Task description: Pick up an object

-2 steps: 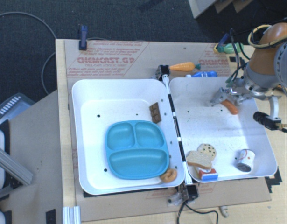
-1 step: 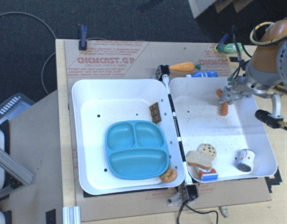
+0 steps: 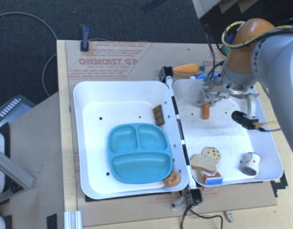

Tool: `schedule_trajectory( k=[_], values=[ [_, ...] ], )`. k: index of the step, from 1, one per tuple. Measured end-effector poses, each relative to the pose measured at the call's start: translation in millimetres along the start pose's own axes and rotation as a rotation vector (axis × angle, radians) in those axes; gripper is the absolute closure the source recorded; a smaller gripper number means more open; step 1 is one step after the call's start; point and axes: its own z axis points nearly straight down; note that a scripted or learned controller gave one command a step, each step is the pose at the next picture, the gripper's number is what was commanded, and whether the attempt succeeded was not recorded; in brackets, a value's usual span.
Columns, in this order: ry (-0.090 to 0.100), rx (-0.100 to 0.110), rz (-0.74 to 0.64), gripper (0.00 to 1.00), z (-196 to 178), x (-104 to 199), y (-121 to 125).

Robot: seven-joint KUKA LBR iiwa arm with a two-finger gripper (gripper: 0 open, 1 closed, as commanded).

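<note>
1. Jaws (image 3: pixel 208 100): pointing down, low over the back part of the right bin (image 3: pixel 227 137). I cannot tell whether they are apart or together, because my wrist body masks them from above.
2. Orange sausage (image 3: pixel 205 111): small, directly under the tips of the jaws. Its upper end either touches them or is tucked beneath. I cannot tell whether it is clamped or just lying on the bin floor.
3. Step, my judgement: this is the grasp itself, with no clear lift yet. The next move calls for a firm closing centred on the sausage, then a straight rise. It looks round and smooth, so it will likely roll or slip out if caught off-centre.
4. Right bin, front part: a cookie (image 3: pixel 212 152), a slice of bread (image 3: pixel 202 162) touching it, and a red and blue packet (image 3: pixel 213 178) just beside the bread. A white cup (image 3: pixel 250 163) lies toward the right corner. All are well apart from the jaws.
5. Left bin (image 3: pixel 96 128): a blue plate (image 3: pixel 139 152) with compartments, a chocolate piece (image 3: pixel 158 115) near the dividing wall, and a brown pastry (image 3: pixel 172 179) at the plate's front right edge.
6. Worktop (image 3: pixel 113 61), behind the bins: a carrot (image 3: pixel 186 68).
7. Hard to make out: the packet's label and the cup's marking. My arm (image 3: pixel 279 56) is cut off at the right.
</note>
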Motion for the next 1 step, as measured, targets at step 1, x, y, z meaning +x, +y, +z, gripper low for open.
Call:
schedule_trajectory(
  k=[1],
  values=[
    [-0.003,-0.013,0.0,1.0,-100.6,55.5,-57.5]
  ],
)
